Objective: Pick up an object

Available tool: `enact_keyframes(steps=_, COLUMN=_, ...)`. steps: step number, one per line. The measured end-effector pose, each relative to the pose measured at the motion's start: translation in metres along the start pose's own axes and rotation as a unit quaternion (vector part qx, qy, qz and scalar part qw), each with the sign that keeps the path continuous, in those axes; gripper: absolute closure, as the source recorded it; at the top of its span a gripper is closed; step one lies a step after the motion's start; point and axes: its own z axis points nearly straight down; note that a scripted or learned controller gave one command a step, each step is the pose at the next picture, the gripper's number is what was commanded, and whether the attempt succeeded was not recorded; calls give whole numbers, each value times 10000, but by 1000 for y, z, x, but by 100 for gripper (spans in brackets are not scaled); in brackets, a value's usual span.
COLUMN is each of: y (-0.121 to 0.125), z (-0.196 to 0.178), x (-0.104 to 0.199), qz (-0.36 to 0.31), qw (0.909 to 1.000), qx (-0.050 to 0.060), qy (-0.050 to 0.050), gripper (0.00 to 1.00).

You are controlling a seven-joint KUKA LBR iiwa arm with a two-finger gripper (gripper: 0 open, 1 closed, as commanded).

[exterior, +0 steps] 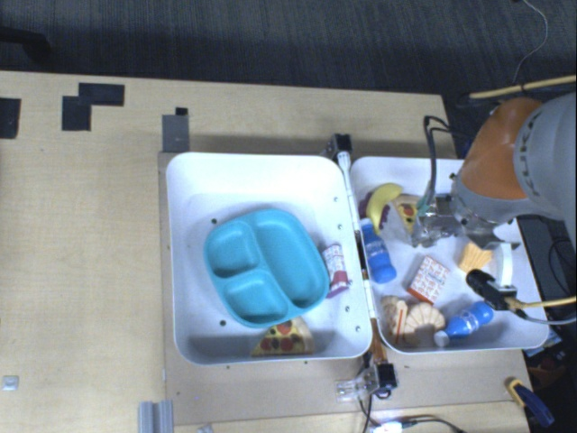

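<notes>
My gripper (425, 227) hangs low over the upper middle of the right bin (469, 344), under the grey wrist and orange band. Just left of it lie a yellow banana (385, 197) and a small colourful item (406, 213). A blue bottle (376, 254) lies along the bin's left wall. Below the gripper sits a red and white box (429, 279). A bread-like toy (410, 318) and a second blue bottle (469, 320) lie near the front wall. I see nothing held in the gripper.
The left bin (180, 242) holds a blue divided plate (266, 264), a small red and white can (335, 269) and a pizza-slice toy (284, 336). An orange wedge (475, 258) lies right of the box. Cables run along the right bin's right side.
</notes>
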Motion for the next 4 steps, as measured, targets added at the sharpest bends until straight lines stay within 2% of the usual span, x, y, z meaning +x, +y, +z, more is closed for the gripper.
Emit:
enact_keyframes(steps=1, y=0, z=0, x=0, qz=1, qw=10000, qx=0, qy=0, gripper=0)
enact_keyframes(steps=2, y=1, z=-11, x=1, qz=-12, qw=10000, qx=-14, qy=1, gripper=100)
enact_keyframes(steps=3, y=1, z=-11, x=1, qz=-10, qw=10000, qx=-14, qy=2, gripper=0)
enact_keyframes(steps=4, y=3, z=-22, x=1, qz=-24, qw=10000, qx=-27, qy=5, gripper=100)
